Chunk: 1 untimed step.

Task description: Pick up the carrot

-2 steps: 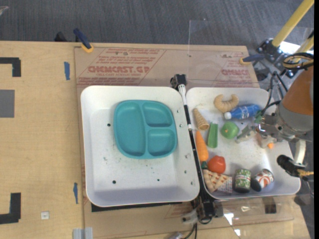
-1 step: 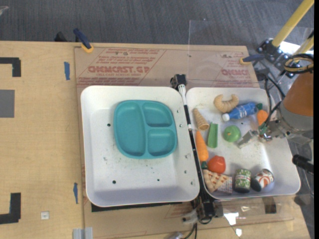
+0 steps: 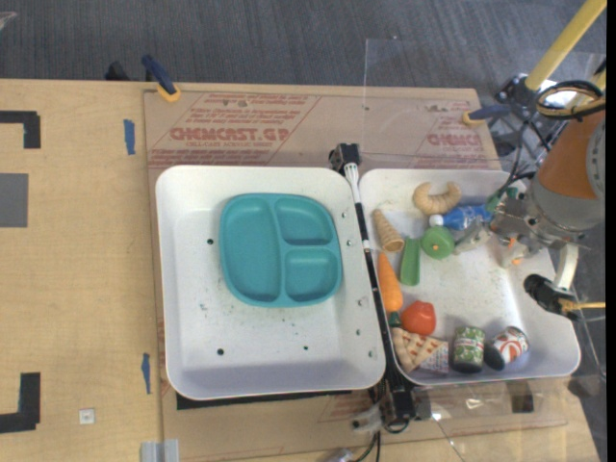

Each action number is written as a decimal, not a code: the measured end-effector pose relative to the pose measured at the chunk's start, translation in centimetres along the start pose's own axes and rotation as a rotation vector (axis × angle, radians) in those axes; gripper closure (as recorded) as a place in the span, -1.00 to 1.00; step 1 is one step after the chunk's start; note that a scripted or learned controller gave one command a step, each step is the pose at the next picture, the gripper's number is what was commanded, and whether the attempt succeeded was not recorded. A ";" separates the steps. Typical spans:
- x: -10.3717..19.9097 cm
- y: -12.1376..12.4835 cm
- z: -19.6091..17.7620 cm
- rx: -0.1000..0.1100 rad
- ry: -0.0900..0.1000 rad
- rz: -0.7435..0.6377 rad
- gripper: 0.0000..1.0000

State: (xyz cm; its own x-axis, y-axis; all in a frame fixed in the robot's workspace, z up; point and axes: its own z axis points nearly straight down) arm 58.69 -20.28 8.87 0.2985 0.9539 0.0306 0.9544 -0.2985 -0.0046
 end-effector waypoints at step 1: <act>0.1 1.6 0.0 -0.004 -0.026 -0.451 -1.00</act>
State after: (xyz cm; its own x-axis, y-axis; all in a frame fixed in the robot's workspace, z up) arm 60.27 -20.70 8.84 -0.1471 0.9891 0.0037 0.9891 0.1471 0.0074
